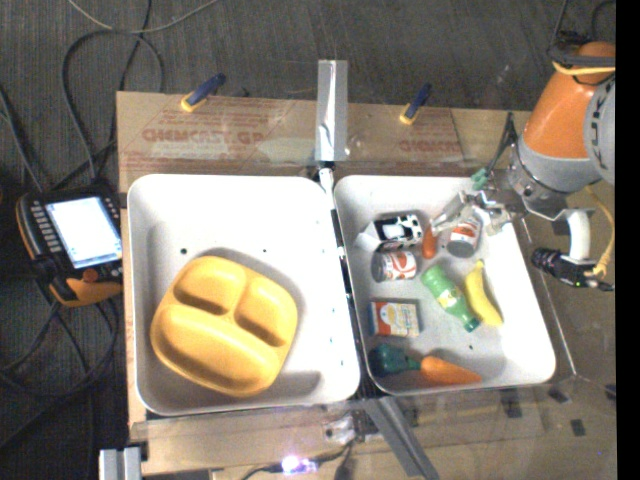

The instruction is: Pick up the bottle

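- In right bin (540,353): green bottle (449,297) lying on its side, touching banana (483,294).
- Gripper (462,215) above cans; claw state not discernible.
- Judged light, stiff, slippery plastic; best grasped across mid-body.

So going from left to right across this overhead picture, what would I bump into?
Handheld screen → yellow tray in the left bin → boxed snack → green bottle → banana → the arm's orange band.
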Tool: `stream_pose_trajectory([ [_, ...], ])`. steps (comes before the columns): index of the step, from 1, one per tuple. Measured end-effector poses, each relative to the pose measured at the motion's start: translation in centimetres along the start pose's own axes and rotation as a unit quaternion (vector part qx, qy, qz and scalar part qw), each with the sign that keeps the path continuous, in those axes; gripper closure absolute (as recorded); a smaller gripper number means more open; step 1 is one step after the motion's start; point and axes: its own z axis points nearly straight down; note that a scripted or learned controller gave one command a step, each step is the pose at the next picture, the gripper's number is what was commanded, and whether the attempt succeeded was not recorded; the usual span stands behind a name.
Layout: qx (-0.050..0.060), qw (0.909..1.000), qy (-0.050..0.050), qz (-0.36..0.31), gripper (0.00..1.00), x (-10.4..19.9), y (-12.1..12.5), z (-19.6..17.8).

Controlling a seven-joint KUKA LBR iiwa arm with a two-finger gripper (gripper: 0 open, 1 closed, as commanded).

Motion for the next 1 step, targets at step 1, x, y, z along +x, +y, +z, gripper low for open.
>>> stream_pose_trajectory([
  [1,-0.008,0.9925,-0.002,0.122,0.0,0.81,3.65,5.25],
])
